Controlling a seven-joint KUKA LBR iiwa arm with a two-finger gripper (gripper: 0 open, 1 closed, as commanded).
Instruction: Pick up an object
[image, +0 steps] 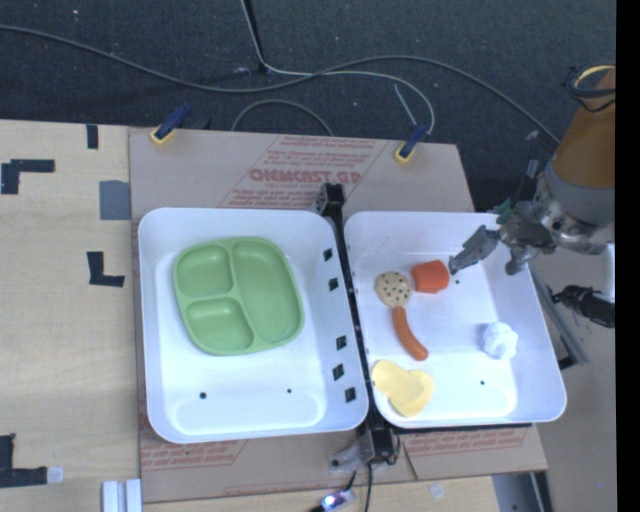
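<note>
Orange block (430, 276) lies beside cookie (393, 289) and sausage (410, 334), tool (490, 253) spread open, ungripping, nearby.

Glossy plastic bins (240, 425), matt green tray (238, 296)

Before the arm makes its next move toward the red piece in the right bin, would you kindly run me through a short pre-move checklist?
1. Target in view: ok. The red piece lies unobstructed in the right bin.
2. Gripper near target: ok. The gripper sits just right of the red piece, at its upper side.
3. Nothing held between the jaws: ok, no object shows there.
4. Jaw opening: cannot tell from this slant.
5. Room around target: not ok. The cookie lies very close on its left; the sausage is just below.
6. Other items clear of the path: ok. The white lump and yellow piece lie well away.
</note>
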